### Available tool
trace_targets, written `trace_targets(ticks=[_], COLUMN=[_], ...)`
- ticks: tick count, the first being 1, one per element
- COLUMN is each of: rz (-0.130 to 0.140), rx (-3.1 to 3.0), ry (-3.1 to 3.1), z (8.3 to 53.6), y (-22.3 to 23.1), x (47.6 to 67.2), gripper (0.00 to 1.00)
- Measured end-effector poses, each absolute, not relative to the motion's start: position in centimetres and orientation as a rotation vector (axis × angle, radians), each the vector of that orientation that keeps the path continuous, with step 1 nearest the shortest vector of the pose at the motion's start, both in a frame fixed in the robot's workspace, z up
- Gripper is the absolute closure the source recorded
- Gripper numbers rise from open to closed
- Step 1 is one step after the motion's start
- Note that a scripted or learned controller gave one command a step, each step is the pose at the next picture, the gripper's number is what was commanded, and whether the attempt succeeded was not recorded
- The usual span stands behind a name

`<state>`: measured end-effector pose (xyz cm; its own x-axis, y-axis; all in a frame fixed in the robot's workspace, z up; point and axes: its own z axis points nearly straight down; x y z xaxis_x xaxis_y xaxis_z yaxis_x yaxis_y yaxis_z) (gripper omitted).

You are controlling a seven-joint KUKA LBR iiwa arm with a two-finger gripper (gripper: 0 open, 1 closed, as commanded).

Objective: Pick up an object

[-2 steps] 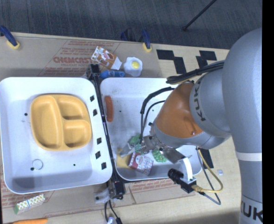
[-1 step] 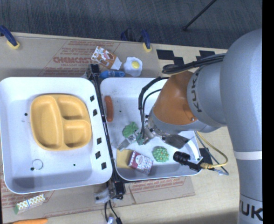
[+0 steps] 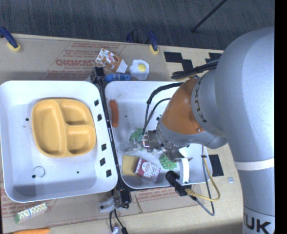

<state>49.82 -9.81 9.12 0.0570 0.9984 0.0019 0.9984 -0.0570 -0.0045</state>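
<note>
Two white bins (image 3: 16,130), one yellow tray (image 3: 63,126), pincer (image 3: 151,143) over right bin

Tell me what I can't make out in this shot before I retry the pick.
- End effector: the wrist hides it from above, so its state is unreadable.
- Green items in the right bin: partly under the arm, too small to identify.
- Red packet: label too small to read.

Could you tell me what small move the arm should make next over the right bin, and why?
Probably a short straight descent. The pincer hangs low over the right bin, above the clutter at its near end: a green item, a yellow block and a red-and-white packet. Nothing can be seen held, so going down onto the pile seems the sensible step.
</note>
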Motion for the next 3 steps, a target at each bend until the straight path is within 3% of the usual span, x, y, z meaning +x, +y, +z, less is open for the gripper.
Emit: trace_targets(ticks=[1, 2, 3], rz=[0.001, 0.001, -0.001], rx=[-1.931, -1.925, -1.97], ry=[-2.476, -2.479, -2.447], z=[9.2, 10.1, 22.1], y=[-11.4, -11.3, -8.3], x=[54.1, 54.1, 55.0], gripper=[0.0, 1.0, 1.0])
